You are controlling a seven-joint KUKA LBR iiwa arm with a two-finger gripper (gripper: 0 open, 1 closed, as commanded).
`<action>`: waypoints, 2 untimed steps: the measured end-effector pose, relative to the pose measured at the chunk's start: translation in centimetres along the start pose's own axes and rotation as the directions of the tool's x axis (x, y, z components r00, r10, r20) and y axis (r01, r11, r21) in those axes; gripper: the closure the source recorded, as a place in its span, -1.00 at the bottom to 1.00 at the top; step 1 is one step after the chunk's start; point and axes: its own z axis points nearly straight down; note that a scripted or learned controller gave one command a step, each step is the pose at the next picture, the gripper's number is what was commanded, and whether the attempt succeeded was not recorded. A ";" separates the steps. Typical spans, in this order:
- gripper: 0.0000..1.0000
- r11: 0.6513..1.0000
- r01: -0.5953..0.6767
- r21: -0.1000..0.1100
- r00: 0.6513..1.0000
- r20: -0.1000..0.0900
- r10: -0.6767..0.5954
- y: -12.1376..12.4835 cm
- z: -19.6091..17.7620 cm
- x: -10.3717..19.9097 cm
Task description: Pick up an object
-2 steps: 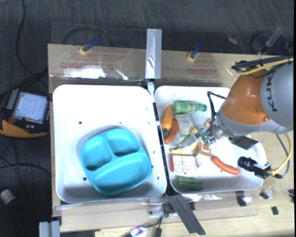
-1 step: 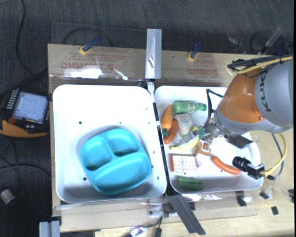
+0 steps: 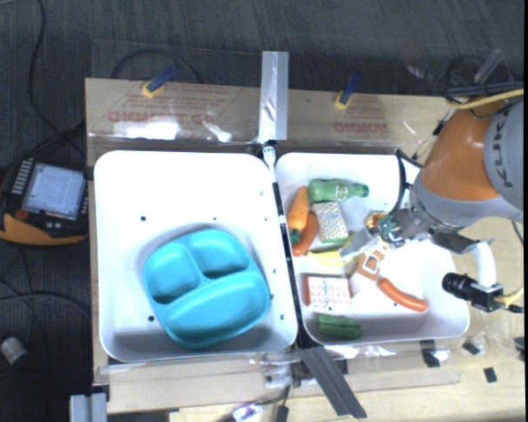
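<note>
Right bin crowded at frame centre: bottle, carrots, boxes. Open floor at its lower right. Blue tray blocks left bin's middle.

Brightness: even and fairly bright over the bins, dimmer on the dark floor around the desk.
Light source: overhead, diffuse; exact position cannot be told.
Glare: the left bin and right bin are washed out near white, and their walls lose detail; a pale sheen lies on the plastic sheet at the far edge.
Shadows: soft and short, a faint one hugging the blue tray.
Sharpness: moderate; small things in the right bin look soft, labels unreadable.
Blur: the arm is slightly smeared at its edges.
Distortion: none evident at the edges.
</note>
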 end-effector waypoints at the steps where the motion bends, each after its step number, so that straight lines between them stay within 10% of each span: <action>1: -1.00 0.990 -0.141 0.002 0.990 -0.003 0.141 -5.0 0.9 -1.1; 2: -1.00 0.986 -0.167 -0.015 0.986 0.001 0.167 -5.0 5.6 -3.3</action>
